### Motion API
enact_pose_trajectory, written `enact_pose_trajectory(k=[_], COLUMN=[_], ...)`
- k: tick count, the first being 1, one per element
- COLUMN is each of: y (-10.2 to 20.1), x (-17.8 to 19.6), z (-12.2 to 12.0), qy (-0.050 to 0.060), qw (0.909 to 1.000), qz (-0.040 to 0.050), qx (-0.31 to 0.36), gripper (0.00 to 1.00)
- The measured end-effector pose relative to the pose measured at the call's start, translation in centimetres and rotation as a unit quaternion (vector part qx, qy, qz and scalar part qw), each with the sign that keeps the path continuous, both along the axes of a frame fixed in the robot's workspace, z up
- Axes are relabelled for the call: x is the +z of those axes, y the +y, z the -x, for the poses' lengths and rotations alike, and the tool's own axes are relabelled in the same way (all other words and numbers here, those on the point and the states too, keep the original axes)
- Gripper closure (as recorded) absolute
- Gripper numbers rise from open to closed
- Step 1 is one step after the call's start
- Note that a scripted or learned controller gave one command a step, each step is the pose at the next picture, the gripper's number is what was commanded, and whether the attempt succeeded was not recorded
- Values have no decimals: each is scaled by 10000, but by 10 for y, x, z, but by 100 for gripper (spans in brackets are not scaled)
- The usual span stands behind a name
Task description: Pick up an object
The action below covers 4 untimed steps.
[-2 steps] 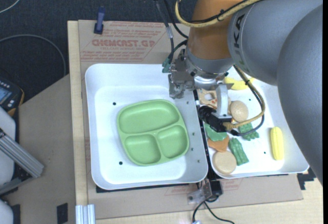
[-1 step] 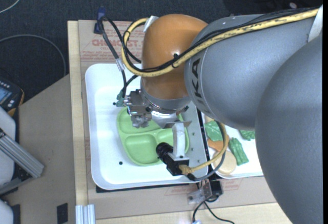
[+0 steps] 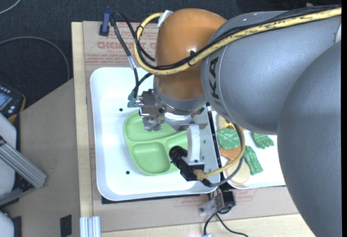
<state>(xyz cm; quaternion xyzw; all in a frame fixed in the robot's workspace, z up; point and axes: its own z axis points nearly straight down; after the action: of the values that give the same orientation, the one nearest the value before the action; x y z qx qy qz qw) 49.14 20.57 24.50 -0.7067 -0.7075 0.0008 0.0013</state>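
A light green divided tray [image 3: 145,150] lies in the left white bin [image 3: 105,122], toward its near side. The arm's orange wrist and grey flange hang directly over the tray's far right part and hide the gripper beneath them. In the right bin, green leafy pieces [image 3: 254,150] and an orange piece [image 3: 230,138] peek out from under the arm. What lies under the wrist is hidden.
The big grey arm body covers most of the right bin. Black and yellow cables loop around the wrist. A blue clip [image 3: 105,21] sits at the bench's far left edge. Grey equipment stands off the bench at the left.
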Motion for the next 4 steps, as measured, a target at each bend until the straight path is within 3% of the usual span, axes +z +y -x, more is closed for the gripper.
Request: enact_pose_trajectory(k=[1, 2, 3, 4], y=[20, 19, 18, 18], x=[51, 59, -43, -96], z=[-82, -79, -28, -42], qy=[-67, -32, 32, 14], qw=[10000, 10000, 10000, 10000], qz=[-9, 1, 12, 9], qx=[9, 13, -15, -14], gripper=[100, 100, 100, 100])
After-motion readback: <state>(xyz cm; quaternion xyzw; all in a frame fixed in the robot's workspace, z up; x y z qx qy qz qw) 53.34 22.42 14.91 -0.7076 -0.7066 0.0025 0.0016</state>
